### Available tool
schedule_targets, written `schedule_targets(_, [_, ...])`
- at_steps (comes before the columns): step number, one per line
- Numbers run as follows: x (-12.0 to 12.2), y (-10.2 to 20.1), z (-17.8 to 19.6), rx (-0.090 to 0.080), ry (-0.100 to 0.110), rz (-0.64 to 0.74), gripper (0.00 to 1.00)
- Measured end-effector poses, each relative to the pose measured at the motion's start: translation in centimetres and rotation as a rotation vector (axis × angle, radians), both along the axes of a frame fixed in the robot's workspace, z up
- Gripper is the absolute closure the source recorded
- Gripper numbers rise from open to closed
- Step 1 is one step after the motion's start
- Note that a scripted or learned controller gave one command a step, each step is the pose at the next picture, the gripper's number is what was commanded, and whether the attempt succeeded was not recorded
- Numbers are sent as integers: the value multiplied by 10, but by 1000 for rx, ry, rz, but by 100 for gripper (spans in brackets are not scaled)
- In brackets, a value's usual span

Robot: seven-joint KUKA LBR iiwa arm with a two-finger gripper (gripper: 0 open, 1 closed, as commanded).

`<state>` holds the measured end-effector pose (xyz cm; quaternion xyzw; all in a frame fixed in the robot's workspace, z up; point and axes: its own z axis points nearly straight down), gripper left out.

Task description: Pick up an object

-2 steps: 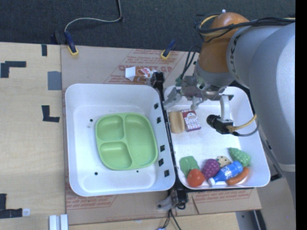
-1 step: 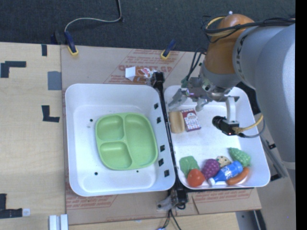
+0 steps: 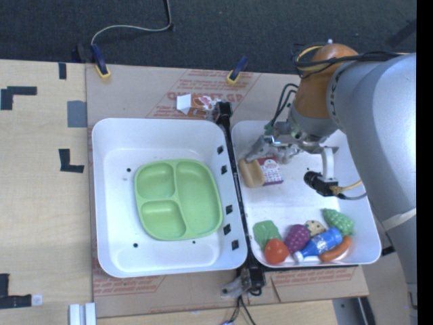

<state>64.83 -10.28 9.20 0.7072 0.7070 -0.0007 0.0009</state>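
Over right bin's (image 3: 358, 249) far-left corner, gripper (image 3: 270, 156) grip state unclear, small carton (image 3: 272, 171) beside bread-like piece (image 3: 252, 173) risks double-contact slip.

The right bin (image 3: 369, 212) has bare floor across its middle, hemmed by the toy cluster (image 3: 304, 237) along its near wall and the tan block (image 3: 252, 174) and small carton (image 3: 271, 170) toward the divider.

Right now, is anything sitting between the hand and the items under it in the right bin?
Nothing visible does. The hand is down in the right bin, directly over the tan piece and the small red-and-white carton. The other toys lie clustered along the bin's near edge, well apart.
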Motion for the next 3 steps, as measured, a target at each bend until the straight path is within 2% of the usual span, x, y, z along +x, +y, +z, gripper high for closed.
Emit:
schedule_targets(1, [6,7,-4,1,-6,1,0])
schedule_targets(2, [2,7,-4,1,-8,1,0])
schedule_targets(3, [1,7,5,1,-4,2,100])
